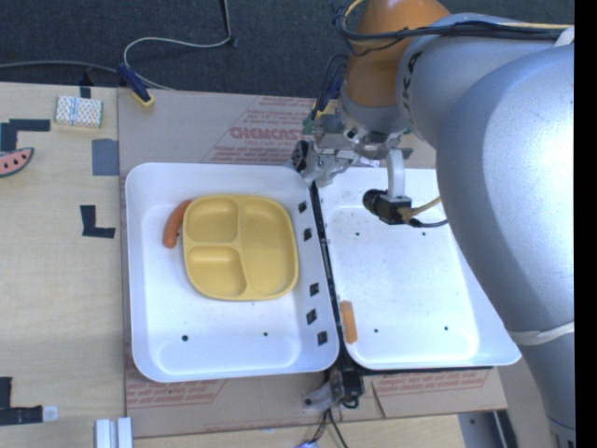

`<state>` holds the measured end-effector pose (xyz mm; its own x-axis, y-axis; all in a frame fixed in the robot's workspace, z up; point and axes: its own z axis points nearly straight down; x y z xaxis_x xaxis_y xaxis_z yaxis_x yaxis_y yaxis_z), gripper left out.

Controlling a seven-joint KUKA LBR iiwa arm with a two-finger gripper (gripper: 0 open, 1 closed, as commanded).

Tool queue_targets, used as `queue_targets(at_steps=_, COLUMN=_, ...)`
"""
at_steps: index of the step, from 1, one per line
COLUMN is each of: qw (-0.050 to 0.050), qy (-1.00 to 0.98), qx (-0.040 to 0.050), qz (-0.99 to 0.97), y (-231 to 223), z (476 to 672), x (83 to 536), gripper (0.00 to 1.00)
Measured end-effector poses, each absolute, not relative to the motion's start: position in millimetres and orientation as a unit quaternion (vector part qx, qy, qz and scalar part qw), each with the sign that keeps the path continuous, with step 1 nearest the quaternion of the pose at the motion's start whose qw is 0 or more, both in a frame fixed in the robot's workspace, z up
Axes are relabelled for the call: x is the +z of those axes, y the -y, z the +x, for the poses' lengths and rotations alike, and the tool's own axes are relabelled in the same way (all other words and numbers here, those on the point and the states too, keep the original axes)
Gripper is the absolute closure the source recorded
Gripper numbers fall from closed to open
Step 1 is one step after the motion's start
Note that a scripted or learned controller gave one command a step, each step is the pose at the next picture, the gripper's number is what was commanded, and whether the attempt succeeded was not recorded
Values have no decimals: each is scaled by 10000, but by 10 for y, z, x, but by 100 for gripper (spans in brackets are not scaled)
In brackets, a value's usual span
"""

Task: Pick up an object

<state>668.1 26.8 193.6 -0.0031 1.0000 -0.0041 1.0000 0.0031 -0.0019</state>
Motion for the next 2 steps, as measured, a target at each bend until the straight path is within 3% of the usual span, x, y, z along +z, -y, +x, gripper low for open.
queue_targets(at_steps=1, qw=7, qy=-7084, qx=-23, qz=7058, y=-271, z=6680, x=1935, gripper=0)
queue_targets(at_steps=2, qw=12, qy=-7088, qx=-32, qz=7054, y=-270, z=6680, x=2031, gripper=100)
